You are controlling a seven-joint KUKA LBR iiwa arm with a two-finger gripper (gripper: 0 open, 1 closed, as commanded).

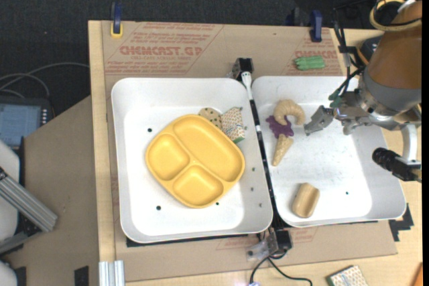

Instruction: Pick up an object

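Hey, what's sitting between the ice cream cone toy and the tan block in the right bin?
Nothing: in the camera view, bare white bin floor separates the cone from the tan block.

Bright, even light falls from overhead. The white bins [127, 144] glare a little, nearly washed out, and shadows stay short and soft. Toward nine o'clock the dark floor [47, 3] goes dim. Everything looks slightly soft and grainy.
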